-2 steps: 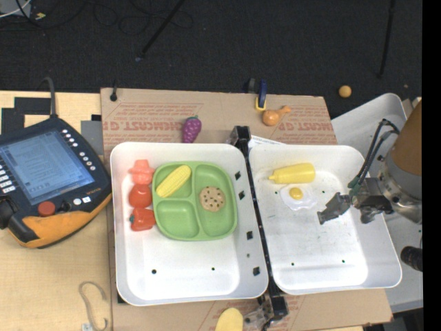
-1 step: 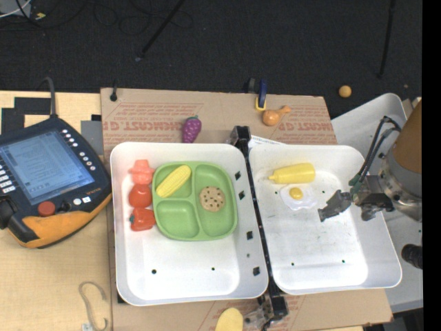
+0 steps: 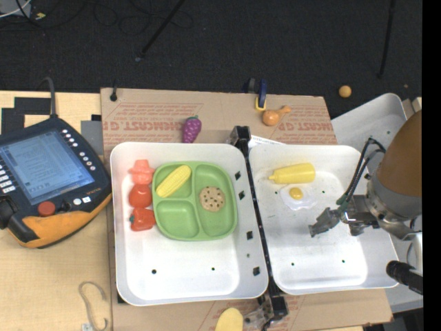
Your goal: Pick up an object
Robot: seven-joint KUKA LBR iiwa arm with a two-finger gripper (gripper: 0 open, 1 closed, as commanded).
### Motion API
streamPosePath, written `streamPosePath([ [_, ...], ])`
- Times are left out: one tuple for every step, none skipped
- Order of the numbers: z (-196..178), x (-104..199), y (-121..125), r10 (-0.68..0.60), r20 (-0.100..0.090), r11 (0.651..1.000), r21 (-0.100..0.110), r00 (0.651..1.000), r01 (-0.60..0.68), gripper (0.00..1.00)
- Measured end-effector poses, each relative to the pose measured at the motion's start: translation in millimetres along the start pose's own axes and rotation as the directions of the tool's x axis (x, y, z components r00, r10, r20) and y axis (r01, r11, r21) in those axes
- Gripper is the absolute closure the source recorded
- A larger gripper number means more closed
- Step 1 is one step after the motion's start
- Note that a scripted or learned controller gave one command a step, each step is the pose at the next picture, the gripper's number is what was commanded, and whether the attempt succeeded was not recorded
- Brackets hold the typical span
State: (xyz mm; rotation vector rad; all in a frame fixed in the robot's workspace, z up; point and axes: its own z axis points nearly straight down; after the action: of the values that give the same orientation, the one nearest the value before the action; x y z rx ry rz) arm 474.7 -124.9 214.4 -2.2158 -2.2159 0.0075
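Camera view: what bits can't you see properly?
- Pincer: dark and small, its grip unclear.
- Arm: cut off at the right side.
- Yellow object: cropped by the bottom edge.
- Red toys: partly behind the green tray's rim, shapes unclear.

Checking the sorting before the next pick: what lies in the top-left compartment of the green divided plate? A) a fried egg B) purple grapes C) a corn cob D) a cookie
C: the yellow corn cob lies in the top-left compartment of the green plate, with the cookie in the compartment to its right.
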Motion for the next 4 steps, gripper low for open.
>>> streamPosePath([
  [62,-6,-1,0.0,0.0,1.0,-0.001,1.0,0.0,0.0],
  [106,-3,3,-0.001,0.0,1.0,-0.003,1.0,0.001,0.0],
  [128,-1,3,-0.002,0.001,1.0,-0.005,1.0,0.002,0.0],
  [116,-3,3,0.007,0.001,1.0,-0.007,1.0,-0.007,1.0],
])
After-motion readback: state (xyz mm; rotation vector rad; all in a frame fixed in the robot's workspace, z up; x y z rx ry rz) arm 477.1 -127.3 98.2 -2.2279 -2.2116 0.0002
